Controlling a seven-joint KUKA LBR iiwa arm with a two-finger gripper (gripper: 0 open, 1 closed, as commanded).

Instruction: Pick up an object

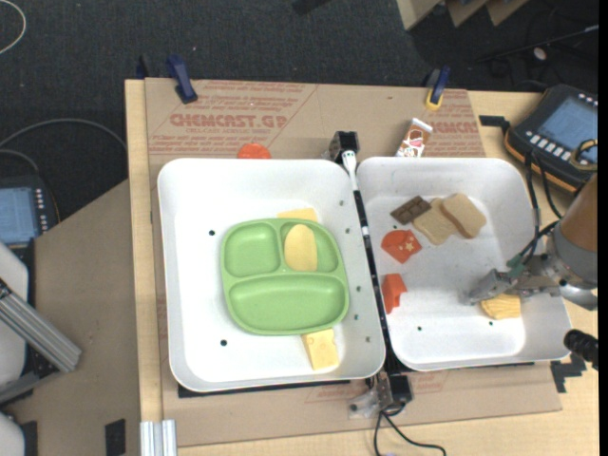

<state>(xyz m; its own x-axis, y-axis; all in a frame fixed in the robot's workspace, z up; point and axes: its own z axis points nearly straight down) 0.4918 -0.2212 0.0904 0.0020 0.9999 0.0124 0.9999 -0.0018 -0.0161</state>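
Yellow wedge point(322, 349) lies at 6 o'clock of the green tray point(283, 297) in the left bin point(185, 255). My gripper point(496, 293) sits in the right bin point(456, 350) at 4 o'clock, touching a yellow piece point(503, 307); finger state: cannot tell.

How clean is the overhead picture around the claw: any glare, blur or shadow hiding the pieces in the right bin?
Camera view: light is even and soft, with no hard glare on the right bin; the claw looks slightly soft and dark, casting a faint shadow by the yellow piece; the two toast-like slices and the green divided plate read sharp.
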